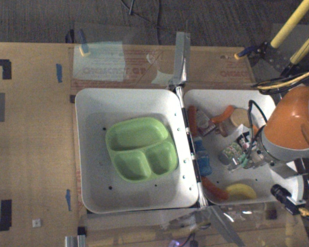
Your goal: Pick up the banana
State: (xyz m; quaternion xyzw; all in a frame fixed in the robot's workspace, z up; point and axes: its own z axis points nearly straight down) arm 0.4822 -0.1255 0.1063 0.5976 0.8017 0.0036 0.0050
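The banana (241, 191) is yellow, short and slightly curved. It lies flat near the front edge of the right bin (257, 98), just beside a red-orange item (214, 188). The gripper (239, 153) hangs above the bin, apart from the banana; finger state cannot be determined.
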